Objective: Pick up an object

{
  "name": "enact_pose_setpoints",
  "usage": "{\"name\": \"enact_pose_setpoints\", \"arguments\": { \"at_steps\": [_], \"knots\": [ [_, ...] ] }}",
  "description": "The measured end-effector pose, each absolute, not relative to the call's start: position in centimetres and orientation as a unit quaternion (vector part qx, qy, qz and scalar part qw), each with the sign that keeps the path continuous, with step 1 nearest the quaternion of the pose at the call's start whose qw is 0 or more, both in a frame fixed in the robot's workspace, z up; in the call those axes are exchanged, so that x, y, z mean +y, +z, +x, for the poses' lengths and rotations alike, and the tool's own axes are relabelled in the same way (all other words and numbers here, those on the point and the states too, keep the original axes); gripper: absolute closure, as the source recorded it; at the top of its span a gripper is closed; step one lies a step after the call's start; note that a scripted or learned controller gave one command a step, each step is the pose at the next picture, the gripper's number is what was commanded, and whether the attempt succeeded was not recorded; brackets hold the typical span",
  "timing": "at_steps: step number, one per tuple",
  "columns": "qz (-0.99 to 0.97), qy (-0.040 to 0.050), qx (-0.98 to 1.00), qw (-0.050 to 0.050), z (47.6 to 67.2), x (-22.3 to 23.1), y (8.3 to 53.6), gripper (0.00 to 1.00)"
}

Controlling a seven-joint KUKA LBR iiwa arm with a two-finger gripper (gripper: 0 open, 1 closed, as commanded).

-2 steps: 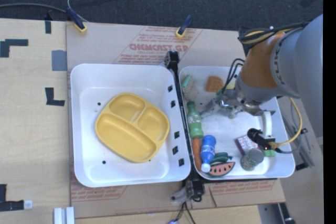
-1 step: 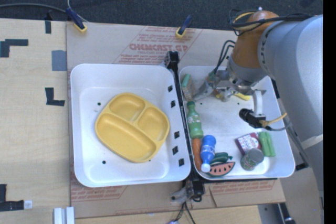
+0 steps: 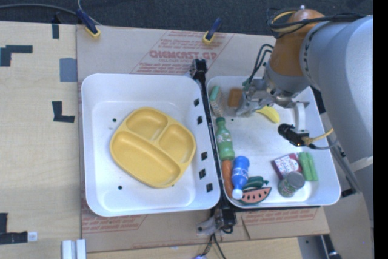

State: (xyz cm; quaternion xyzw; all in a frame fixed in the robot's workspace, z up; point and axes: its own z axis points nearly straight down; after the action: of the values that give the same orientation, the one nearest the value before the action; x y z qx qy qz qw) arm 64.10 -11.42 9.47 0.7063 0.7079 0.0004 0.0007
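My gripper [image 3: 244, 107] hangs low over the back left part of the right bin [image 3: 321, 194]. It sits between a brown bread-like piece [image 3: 234, 96] on its left and a yellow banana [image 3: 267, 114] on its right. A green bottle [image 3: 225, 140] lies just in front of it along the bin's left wall. Further forward lie a carrot [image 3: 227, 171], a blue bottle [image 3: 240, 170] and a watermelon slice [image 3: 255, 195]. I see nothing held in the gripper.
A purple box [image 3: 285, 164], a grey can [image 3: 291, 184] and a green item [image 3: 308, 166] lie at the right bin's front right. The left bin [image 3: 97, 130] holds a yellow divided plate [image 3: 153, 146]. The bulky grey arm [image 3: 339, 70] overhangs the right side.
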Motion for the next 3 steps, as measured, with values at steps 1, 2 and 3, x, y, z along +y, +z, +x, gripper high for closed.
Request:
{"name": "enact_pose_setpoints", "arguments": {
  "at_steps": [1,2,3],
  "knots": [
    [0.706,0.0002,0.708,0.0,64.08,-11.42,9.46,0.0],
    [0.706,0.0001,0.708,0.0,64.06,-11.37,10.38,1.0],
    [0.706,0.0001,0.708,0.0,64.06,-11.37,10.38,0.0]
  ]
}}
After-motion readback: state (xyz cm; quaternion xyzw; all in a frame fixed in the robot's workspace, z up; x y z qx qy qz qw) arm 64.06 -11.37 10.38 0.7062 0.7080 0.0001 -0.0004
